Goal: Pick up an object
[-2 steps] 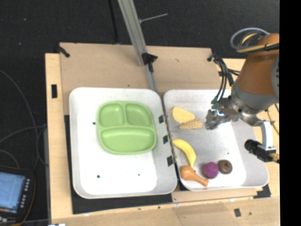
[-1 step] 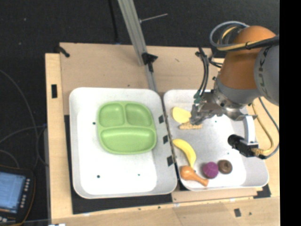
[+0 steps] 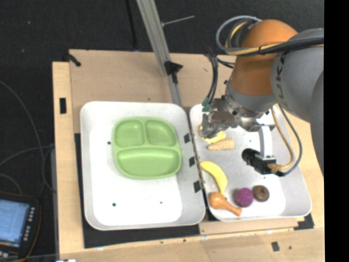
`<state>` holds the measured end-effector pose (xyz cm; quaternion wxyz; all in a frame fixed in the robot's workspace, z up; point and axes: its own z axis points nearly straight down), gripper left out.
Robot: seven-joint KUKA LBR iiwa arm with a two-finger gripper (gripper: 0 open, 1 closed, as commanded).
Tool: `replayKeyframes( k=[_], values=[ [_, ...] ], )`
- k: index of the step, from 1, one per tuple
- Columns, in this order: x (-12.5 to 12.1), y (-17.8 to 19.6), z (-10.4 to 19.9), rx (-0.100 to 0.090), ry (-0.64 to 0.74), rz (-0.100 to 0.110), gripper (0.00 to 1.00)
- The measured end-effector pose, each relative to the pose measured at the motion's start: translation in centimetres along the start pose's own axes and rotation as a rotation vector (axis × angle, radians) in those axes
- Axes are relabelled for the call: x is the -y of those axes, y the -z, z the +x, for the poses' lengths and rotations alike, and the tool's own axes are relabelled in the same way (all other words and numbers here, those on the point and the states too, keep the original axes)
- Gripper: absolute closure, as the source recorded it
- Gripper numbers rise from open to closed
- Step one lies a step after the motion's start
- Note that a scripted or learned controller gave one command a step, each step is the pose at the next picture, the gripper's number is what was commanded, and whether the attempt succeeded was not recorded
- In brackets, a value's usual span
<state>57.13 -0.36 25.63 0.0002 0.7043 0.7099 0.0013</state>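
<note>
Gripper (image 3: 209, 129) low in right bin (image 3: 297, 198), just above cone (image 3: 221, 144); can't tell finger state. Banana (image 3: 215, 174) nearby.

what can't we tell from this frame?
- Camera view: the gripper is small and blurred above the ridged tan cone-shaped toy; contact cannot be told.
- The right white bin is partly covered at its far side by the grey arm with the orange band.
- The small brown ring-shaped toy is too small to identify.
</note>
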Motion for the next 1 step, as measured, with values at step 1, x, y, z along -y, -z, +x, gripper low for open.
replayKeyframes(
  k=[1],
  values=[
    [-0.53,-0.13,5.93,0.000,0.000,0.001,1.00]
  ],
)
